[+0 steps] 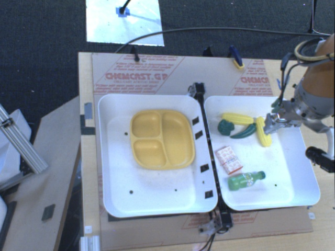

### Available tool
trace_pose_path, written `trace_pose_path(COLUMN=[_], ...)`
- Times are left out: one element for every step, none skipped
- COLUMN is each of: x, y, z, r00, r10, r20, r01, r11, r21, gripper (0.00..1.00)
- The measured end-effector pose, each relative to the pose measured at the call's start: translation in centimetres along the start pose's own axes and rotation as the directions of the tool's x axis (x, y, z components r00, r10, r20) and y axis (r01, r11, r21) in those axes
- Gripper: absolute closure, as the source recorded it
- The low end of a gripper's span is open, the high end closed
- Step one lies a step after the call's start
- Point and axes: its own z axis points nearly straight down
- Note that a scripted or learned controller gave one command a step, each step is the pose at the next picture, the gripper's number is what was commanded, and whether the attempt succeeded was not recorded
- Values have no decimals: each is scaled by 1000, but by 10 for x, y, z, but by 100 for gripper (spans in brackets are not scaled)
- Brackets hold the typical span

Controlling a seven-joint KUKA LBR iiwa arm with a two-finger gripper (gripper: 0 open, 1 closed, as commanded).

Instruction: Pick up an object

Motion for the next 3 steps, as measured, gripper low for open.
trace_pose_path(x=[47,107,167], y=[11,23,34], z=[-8,3,13], r00=[1000,1000,1000], r10=[-5,-7,-7], r20=[-3,-4,-4], r01=[5,7,7], r11=[1000,1000,1000], r21=[4,6,6], gripper=[100,100,100])
